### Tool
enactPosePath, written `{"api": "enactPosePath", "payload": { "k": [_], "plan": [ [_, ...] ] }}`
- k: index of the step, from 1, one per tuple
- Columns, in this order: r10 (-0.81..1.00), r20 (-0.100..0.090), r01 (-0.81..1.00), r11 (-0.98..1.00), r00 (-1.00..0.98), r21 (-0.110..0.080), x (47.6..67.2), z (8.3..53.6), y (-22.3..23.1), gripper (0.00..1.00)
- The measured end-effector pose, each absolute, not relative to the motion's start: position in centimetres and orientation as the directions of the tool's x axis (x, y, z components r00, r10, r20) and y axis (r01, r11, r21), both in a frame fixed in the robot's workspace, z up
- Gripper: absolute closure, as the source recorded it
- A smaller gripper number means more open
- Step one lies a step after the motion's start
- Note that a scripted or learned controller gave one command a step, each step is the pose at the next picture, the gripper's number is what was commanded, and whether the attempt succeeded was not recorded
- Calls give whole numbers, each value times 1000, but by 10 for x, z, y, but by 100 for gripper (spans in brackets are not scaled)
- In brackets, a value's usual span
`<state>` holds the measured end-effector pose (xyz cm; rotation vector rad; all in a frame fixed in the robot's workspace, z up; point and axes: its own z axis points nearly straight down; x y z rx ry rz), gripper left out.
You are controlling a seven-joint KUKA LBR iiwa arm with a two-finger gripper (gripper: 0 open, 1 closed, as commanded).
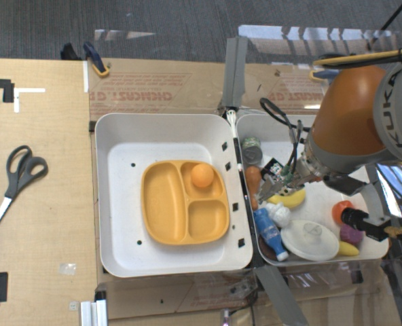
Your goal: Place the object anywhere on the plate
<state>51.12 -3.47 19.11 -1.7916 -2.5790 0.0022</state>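
An orange ball (202, 175) sits in the upper right compartment of the yellow divided plate (163, 209), which lies in the left white bin (113, 202). The grey arm with its orange band (354, 114) reaches over the right bin (377, 250), its jaws (287, 176) low above a yellow banana (290, 198); whether they are open or closed cannot be told. Around them lie a blue bottle (269, 231), a white lid (312, 240), a purple piece (351, 235) and a carrot-like orange piece (252, 180). Scissors (16, 175) rest on the desk (38, 250), well left of the bins.
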Motion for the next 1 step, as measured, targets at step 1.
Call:
{"api": "enactPosePath", "payload": {
  "k": [1],
  "plan": [
    [939, -1, 939, 345, -345, -1, 512, 200, -36, 100]
  ]
}}
